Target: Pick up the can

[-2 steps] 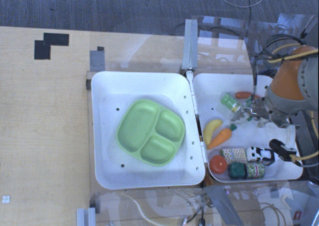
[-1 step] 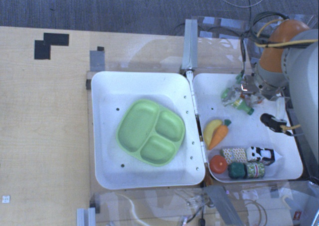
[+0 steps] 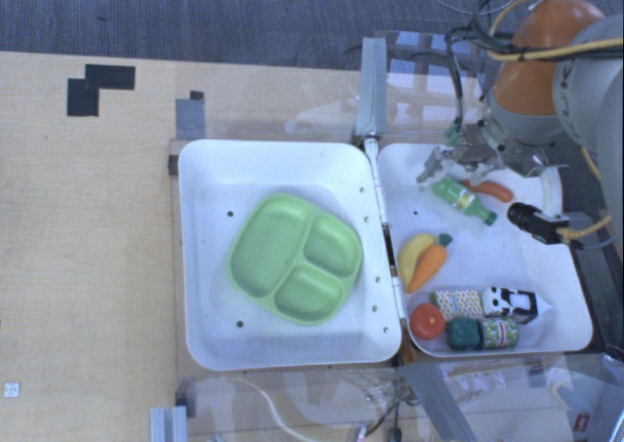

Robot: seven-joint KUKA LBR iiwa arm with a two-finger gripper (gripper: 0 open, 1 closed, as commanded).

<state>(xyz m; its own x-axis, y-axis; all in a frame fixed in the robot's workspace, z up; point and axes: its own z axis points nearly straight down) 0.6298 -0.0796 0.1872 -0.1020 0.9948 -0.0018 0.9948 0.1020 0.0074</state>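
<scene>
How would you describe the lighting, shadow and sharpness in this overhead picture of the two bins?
Camera view: light is even and soft, with faint shadow under the green plate in the left bin; the right bin looks bright white, near washed out; the small toys such as the carrot are a little soft; the gripper is blurred against clear plastic walls that catch pale reflections.

robot lab, KUKA arm (image 3: 575,60), bench bins (image 3: 195,235)

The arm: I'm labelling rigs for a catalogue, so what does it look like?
The arm is grey with a rounded orange band above the wrist. Black and yellow cables loop around it. The gripper is pale metal.
</scene>
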